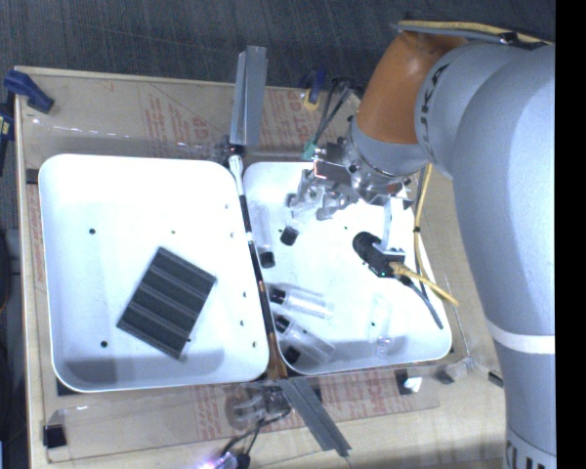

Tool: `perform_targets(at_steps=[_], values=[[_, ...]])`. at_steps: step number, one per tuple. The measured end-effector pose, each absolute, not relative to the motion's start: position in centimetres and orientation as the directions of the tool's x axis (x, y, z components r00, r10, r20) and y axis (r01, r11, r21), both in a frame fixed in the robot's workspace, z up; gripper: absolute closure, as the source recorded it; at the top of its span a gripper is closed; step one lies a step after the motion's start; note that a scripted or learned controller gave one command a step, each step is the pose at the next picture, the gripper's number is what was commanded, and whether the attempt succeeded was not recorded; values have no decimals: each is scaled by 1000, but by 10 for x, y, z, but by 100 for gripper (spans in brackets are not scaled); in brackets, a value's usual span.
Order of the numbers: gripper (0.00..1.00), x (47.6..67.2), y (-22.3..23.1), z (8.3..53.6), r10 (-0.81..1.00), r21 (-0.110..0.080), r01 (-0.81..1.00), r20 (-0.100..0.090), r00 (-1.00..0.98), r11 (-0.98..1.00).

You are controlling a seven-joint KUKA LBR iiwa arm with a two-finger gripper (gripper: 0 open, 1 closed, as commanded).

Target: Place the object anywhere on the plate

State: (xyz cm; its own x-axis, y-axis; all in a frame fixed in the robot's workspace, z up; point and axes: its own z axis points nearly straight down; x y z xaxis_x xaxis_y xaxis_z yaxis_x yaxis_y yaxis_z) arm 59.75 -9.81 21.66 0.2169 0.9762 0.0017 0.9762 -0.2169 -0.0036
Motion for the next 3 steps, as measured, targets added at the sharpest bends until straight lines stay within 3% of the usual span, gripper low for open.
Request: perform_targets(at_steps=[1,2,3], values=[[100,616,-9,195,977,-4,977,-1,213,-213],[0,616,-9,195,977,-4,977,-1,214,-214],[0,616,-9,195,977,-4,977,-1,214,-214]])
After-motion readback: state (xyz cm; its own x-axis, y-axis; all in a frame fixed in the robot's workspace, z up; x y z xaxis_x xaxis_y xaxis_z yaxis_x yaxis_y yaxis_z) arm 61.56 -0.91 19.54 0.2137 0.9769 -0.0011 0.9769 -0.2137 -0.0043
